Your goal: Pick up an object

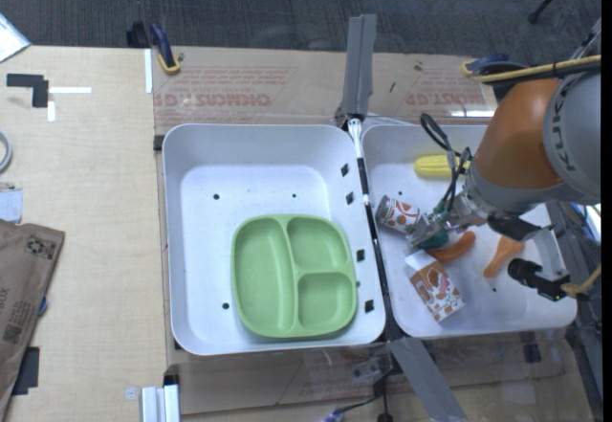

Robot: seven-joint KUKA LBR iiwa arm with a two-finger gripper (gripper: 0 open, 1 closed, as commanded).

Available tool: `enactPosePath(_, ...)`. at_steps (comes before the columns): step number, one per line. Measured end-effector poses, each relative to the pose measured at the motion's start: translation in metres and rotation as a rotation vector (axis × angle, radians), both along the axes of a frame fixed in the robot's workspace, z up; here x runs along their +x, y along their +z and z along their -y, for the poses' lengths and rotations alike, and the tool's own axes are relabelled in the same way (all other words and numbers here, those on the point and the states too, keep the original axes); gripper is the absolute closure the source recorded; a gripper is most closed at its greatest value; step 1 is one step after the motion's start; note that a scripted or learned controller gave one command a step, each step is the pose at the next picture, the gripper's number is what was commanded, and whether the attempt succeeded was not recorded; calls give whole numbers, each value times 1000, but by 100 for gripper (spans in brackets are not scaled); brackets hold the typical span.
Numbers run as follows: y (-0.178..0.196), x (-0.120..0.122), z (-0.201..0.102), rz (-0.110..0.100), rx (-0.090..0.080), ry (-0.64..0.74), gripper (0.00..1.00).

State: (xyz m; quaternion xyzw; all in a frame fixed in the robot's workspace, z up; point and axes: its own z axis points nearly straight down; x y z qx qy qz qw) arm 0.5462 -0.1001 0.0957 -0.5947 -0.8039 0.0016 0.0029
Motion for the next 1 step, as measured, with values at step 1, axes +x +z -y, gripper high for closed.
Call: enactPosePath(1,93,43,-53,2,-3,-124,100)
